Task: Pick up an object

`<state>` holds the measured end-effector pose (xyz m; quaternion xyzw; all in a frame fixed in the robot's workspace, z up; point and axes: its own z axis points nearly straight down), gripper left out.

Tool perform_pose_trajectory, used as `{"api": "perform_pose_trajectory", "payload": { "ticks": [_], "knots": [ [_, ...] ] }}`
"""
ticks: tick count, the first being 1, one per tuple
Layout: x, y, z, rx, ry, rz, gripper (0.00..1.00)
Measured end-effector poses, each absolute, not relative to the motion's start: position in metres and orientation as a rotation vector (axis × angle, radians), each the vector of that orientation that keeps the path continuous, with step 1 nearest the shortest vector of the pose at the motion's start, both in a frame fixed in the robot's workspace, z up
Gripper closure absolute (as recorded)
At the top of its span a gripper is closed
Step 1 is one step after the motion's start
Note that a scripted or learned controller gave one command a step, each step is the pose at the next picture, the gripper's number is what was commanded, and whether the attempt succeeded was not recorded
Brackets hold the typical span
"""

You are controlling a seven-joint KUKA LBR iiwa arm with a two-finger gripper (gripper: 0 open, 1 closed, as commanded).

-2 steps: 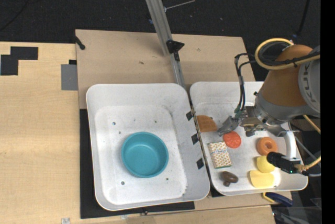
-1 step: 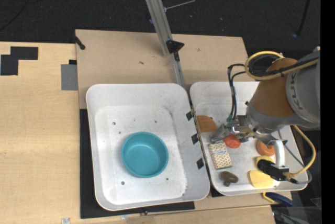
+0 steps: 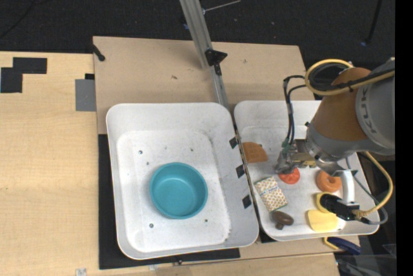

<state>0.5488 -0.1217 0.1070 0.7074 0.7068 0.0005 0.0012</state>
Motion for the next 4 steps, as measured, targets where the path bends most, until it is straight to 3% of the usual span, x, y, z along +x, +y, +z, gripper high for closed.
{"api": "perform_pose_trajectory", "payload": {
  "ticks": [3, 4],
  "knots": [
    [0.550, -0.119, 0.282, 2.220, 2.219, 0.004, 1.00],
    [0.570, -0.068, 0.262, 2.219, 2.227, -0.001, 1.00]
  ]
}}
